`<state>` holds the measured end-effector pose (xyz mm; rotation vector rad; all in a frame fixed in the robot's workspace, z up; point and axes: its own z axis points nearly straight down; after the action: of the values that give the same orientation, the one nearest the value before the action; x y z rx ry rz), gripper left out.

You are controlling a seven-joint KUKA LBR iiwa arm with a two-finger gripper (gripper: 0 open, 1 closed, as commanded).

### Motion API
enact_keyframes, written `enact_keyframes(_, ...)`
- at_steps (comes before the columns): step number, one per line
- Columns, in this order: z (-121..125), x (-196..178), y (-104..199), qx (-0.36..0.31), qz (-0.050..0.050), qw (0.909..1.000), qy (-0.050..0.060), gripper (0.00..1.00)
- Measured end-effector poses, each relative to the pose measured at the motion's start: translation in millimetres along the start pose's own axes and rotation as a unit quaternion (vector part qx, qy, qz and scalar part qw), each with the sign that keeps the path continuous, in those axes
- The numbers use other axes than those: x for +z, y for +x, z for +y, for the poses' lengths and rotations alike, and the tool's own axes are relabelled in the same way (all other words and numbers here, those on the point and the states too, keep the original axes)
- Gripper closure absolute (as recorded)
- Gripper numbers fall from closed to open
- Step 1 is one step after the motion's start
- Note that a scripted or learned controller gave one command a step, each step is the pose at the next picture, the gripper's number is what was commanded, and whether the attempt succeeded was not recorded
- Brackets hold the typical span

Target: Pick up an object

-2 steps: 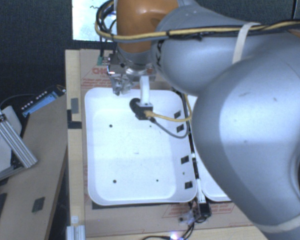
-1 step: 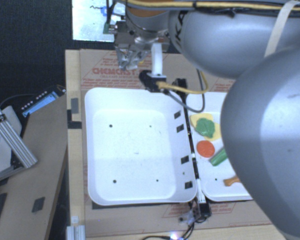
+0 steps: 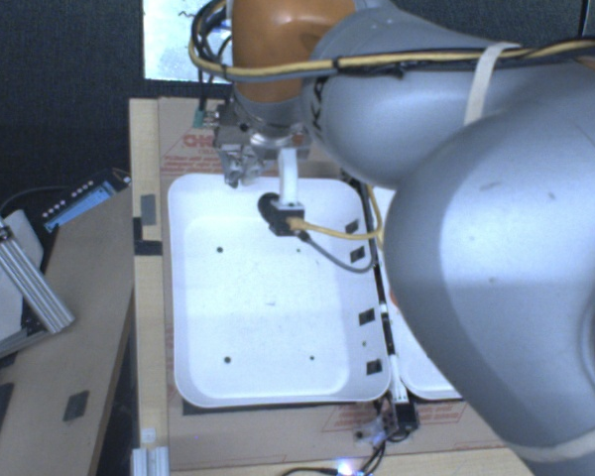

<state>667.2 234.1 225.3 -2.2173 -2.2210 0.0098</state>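
Hovering claw (image 3: 261, 175) over left bin (image 3: 208, 365), far edge

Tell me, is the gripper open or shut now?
Open. The gripper hangs over the far edge of the left bin with a clear gap between one finger and the other, and nothing shows between them.

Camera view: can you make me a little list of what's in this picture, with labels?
arm: grey with an orange band, reaching in from the right
tool: over the far edge of the left bin
left bin: white, shallow
right bin: mostly hidden behind the arm
cable: runs from the tool across the left bin
picked-up object: none seen in the tool
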Motion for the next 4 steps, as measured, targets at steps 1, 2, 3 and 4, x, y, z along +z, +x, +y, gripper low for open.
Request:
enact_keyframes(1,1.6,-78.8,0.1,-0.001,0.002,1.0000,-0.007,1.00)
enact_keyframes(2,0.6,-3.7,0.2,0.000,0.000,1.0000,-0.002,1.00)
enact_keyframes(3,-63.2,76.4,-34.6,0.001,-0.001,1.0000,0.003,1.00)
enact_keyframes(4,-36.1,-67.9,2.9,-0.003,0.005,0.9999,-0.012,1.00)
